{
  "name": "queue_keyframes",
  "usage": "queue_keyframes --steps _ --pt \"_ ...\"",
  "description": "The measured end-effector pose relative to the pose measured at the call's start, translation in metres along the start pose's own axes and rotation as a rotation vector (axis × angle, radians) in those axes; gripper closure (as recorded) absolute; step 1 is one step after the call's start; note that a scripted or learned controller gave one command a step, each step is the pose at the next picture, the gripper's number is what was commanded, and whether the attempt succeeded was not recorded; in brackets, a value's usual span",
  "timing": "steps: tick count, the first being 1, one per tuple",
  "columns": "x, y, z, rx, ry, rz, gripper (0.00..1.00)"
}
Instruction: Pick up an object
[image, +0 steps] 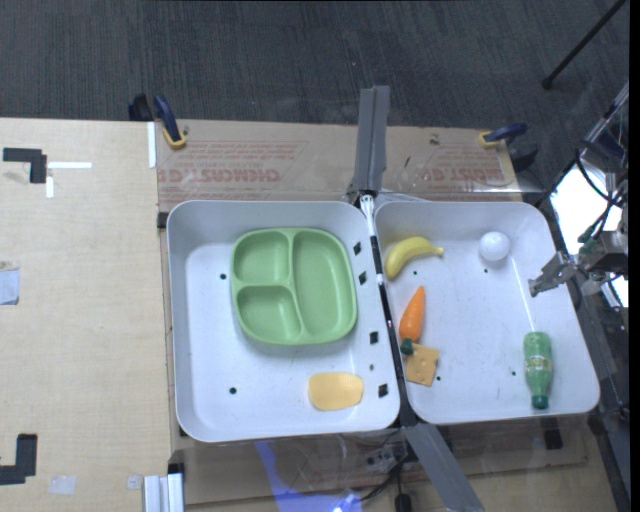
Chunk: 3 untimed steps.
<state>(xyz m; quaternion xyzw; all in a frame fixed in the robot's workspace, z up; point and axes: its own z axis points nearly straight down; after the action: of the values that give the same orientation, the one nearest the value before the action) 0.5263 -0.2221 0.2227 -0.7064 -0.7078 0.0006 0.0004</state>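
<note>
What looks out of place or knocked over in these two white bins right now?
Only the small green plastic bottle stands out: it lies on its side near the right bin's right wall rather than upright. The green three-compartment plate sits slightly rotated in the left bin. Nothing looks spilled or damaged.

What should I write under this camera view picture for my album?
Green plate in the left bin; banana, carrot, bottle in the right bin.

In the right bin (560, 300) we see a yellow banana (410, 253) at ten o'clock, a white ball (494, 246) at twelve, an orange carrot (412, 314) and a cracker (421, 365) at eight, and a green bottle (537, 368) lying at four.
</note>
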Motion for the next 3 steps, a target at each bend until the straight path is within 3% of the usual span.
queue_keyframes --steps 1,2,3 --pt "0.038 0.062 0.095 -0.001 0.000 -0.187 0.00" --pt "0.101 0.122 0.129 -0.005 -0.002 -0.504 0.00" --pt "0.121 0.133 0.127 -0.002 -0.001 -0.808 0.00"
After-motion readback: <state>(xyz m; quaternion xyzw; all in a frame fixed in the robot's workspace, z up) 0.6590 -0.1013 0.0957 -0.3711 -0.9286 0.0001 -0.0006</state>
